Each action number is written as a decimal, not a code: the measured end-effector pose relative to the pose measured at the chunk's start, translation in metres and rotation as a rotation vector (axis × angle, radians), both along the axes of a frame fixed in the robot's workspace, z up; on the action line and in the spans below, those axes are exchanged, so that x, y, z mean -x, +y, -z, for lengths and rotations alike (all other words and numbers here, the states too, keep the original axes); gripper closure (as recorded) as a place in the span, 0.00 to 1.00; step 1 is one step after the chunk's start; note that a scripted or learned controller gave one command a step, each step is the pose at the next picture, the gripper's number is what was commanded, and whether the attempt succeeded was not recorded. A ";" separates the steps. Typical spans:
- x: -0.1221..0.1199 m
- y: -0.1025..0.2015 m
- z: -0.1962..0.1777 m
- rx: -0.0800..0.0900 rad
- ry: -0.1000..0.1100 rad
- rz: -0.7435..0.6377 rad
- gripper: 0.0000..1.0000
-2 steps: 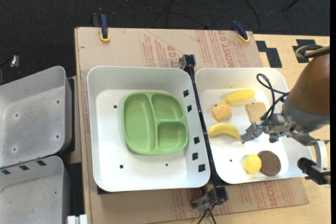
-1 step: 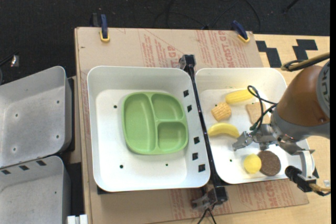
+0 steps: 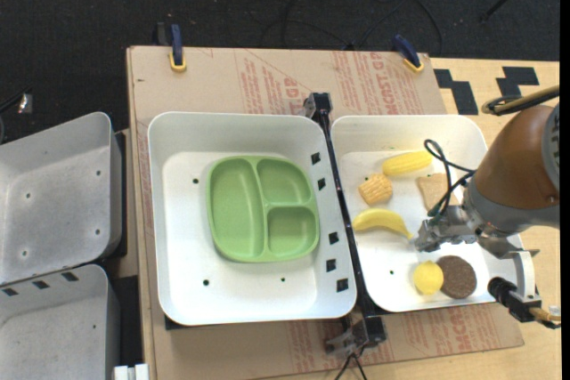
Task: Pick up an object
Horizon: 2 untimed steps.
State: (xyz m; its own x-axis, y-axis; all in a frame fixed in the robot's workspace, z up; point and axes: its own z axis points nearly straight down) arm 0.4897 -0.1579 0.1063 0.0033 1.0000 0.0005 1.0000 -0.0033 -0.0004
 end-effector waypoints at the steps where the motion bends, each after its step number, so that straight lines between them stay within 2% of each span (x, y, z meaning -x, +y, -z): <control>1: -0.008 -0.004 -0.060 0.003 -0.006 -0.006 1.00; 2: -0.004 -0.004 -0.104 0.002 -0.004 -0.005 1.00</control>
State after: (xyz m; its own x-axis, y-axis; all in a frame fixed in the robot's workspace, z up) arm 0.4939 -0.1623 0.2101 -0.0020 1.0000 -0.0015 1.0000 0.0020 0.0041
